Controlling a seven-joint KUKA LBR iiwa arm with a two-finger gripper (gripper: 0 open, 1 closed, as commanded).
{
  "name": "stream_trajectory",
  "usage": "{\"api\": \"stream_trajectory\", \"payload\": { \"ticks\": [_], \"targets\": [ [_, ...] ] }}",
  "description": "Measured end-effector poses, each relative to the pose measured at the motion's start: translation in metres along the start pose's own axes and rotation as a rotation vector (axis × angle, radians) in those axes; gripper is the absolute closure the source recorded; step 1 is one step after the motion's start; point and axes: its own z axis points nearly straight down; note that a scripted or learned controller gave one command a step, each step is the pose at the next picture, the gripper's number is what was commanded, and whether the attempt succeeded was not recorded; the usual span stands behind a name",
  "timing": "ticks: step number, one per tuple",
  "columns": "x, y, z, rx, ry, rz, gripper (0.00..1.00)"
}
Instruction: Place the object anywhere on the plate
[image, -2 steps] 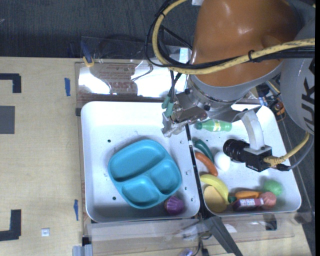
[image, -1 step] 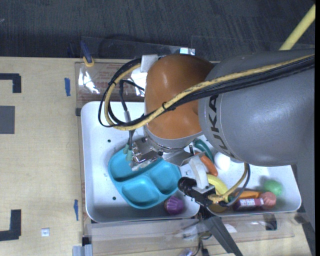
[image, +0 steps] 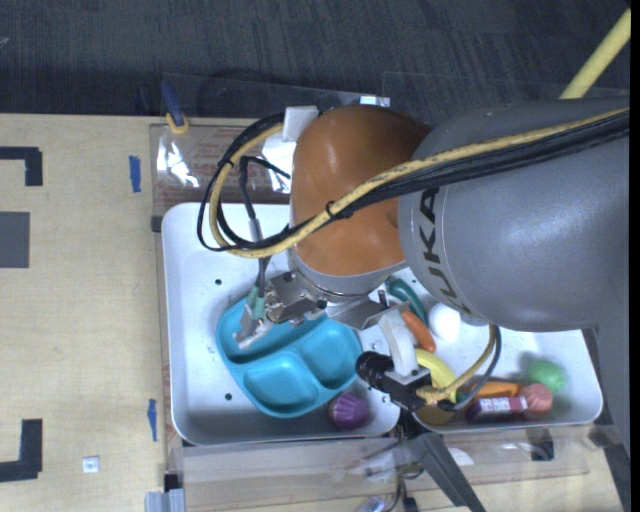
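Plate (image: 290, 375) lies directly under the jaws (image: 268, 318).

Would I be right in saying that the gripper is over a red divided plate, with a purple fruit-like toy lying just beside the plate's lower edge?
Not quite: the divided plastic plate is blue, not red. The camera view shows the gripper over its upper left part, and the purple fruit-like toy does lie just beside its lower edge.
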Motion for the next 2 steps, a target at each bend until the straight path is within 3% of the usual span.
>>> {"api": "stream_trajectory", "payload": {
  "ticks": [1, 2],
  "targets": [
    [-0.0003, 0.0008, -0.0101, -0.002, 0.000, 0.002, 1.00],
    [-0.0004, 0.0007, -0.0095, -0.001, 0.000, 0.002, 0.00]
  ]
}}
